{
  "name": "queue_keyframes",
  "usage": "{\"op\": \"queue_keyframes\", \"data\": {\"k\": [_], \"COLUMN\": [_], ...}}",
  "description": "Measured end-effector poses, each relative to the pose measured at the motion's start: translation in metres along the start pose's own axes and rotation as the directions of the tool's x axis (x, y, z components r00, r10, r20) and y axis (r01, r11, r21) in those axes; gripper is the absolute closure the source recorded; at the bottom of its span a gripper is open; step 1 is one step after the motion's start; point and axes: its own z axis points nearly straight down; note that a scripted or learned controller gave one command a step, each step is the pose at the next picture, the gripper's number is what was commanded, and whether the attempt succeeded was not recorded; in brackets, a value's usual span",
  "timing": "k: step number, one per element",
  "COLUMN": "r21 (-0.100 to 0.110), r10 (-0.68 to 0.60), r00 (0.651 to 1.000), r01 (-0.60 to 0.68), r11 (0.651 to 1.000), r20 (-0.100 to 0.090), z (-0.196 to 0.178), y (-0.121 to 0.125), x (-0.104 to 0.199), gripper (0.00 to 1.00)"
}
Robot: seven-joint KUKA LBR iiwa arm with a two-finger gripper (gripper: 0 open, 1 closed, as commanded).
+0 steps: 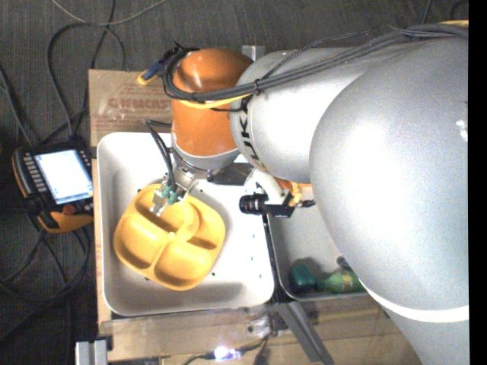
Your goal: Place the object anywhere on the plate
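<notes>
Two shallow white bins stood side by side on the bench. The left bin (114,280) held a yellow plate (171,238) divided into compartments, set slightly askew to the bin walls. The right bin (283,276), just beside the plate's bin, held a green object (304,274) lying next to a second green and yellow object (341,281); both lay near that bin's lower rim, well apart from the plate. The green object's long axis ran roughly along that rim, but its ends could not be told apart. The arm (365,150) covered most of the right bin and cut off the second object. The gripper (165,197) hung over the plate's upper left compartment, close to the plate's rim. Whether its pincer was apart or together could not be told at this scale; something small and teal showed at its tip. A handheld screen (59,175) lay left of the plate's bin, on the floor.
</notes>
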Motion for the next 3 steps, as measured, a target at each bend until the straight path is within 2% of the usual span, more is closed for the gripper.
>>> {"op": "queue_keyframes", "data": {"k": [1, 2, 3], "r21": [-0.011, -0.029, 0.004], "r10": [0.149, 0.377, 0.569], "r00": [0.989, 0.926, 0.822], "r01": [-0.149, -0.377, -0.569], "r11": [0.989, 0.926, 0.822], "r20": [0.002, 0.009, -0.002], "z": [0.08, 0.08, 0.015], "y": [0.03, 0.029, -0.049], "x": [-0.04, -0.006, 0.037], "gripper": [1.0, 1.0, 1.0]}}
